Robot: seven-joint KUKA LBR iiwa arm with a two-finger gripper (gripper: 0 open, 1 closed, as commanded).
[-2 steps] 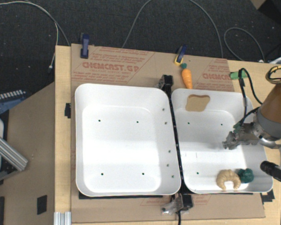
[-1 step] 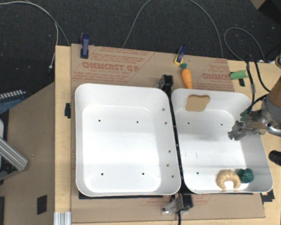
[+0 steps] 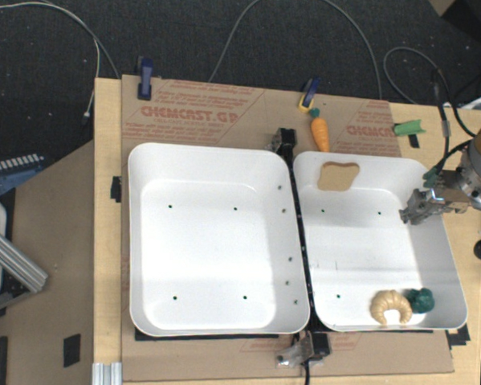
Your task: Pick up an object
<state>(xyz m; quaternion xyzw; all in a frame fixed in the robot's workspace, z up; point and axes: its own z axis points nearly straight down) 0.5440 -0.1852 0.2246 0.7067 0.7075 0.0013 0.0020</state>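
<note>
A KUKA arm reaches in from the right edge of the bench, its gripper [image 3: 417, 206] poised over the right rim of the right bin [image 3: 358, 258], about level with the bin's upper half. At this slant and size the fingers blur into the metal around them, and whether they are open or closed cannot be told; nothing can be seen between them.

The right bin holds three objects. A tan slice of toy bread [image 3: 338, 176] lies against the far wall, near the bin's upper left corner. In the near right corner a pale toy croissant [image 3: 390, 307] sits with its tips pointing toward the front rim, and a small dark green object [image 3: 420, 300] rests just beside it on the right, touching or nearly so. Both lie well apart from the gripper, toward the front.

The left bin [image 3: 214, 243] stands side by side with the right one, their rims meeting down the middle of the bench.

Outside the bins, on the cardboard sheet [image 3: 188, 112] printed with red lettering, a toy carrot [image 3: 319, 133] lies just beyond the far rim of the right bin, its green top pointing away from it. A blue clamp [image 3: 145, 78] grips the sheet's far left edge, and a green clip [image 3: 409, 128] sits near its far right corner.
</note>
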